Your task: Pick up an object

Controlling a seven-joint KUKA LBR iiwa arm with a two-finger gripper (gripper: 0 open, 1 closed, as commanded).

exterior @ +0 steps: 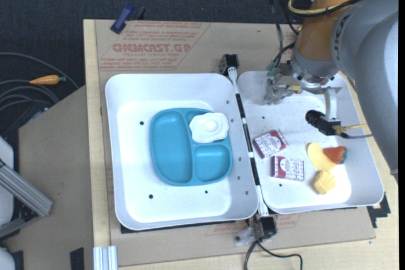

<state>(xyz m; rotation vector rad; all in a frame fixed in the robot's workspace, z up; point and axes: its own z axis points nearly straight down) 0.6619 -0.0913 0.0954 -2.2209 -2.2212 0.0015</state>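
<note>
The gripper (278, 90) hangs over the far corner of the right bin (361, 196), and whether it is spread or pressed together cannot be told. Toward that bin's near side lie two red packets (269, 143) (287, 167), a yellow piece (324, 182) and a red-and-yellow toy (328, 155), all apart from the gripper

pincer (278, 89) hovers in right bin (361, 193); blue tray (180, 148) fills left bin (126, 136).
</note>
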